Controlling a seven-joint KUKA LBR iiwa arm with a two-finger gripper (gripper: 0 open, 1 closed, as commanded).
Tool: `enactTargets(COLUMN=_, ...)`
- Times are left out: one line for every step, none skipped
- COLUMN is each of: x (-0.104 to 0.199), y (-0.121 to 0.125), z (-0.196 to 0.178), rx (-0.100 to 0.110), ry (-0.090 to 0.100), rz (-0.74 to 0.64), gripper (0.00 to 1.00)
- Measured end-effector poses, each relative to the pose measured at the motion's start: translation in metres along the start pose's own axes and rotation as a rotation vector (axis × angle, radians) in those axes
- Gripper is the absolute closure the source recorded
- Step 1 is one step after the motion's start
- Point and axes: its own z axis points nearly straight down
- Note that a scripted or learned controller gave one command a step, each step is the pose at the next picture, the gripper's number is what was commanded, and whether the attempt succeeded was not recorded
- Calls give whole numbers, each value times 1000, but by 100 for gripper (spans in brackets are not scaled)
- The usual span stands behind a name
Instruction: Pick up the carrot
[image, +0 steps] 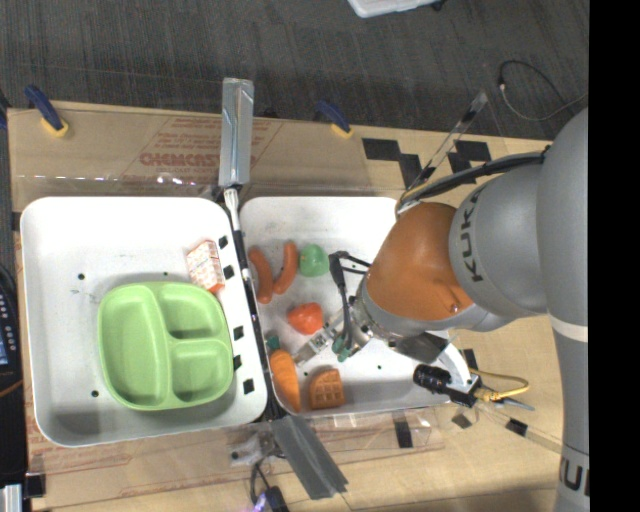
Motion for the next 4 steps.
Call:
enactTargets(x=16, y=-5, z=8, rx=13, ry=41, rz=-429, gripper=0)
enactTargets(x=37, y=14, z=-92, rx=10, ry=42, rz=-582, gripper=0)
enactTargets(x=20, y=0, z=9, rx=23, ry=41, rz=-29, gripper=0)
enactTargets(x=19, y=0, z=2, rx=26, ry=42, rz=-33, gripper=100)
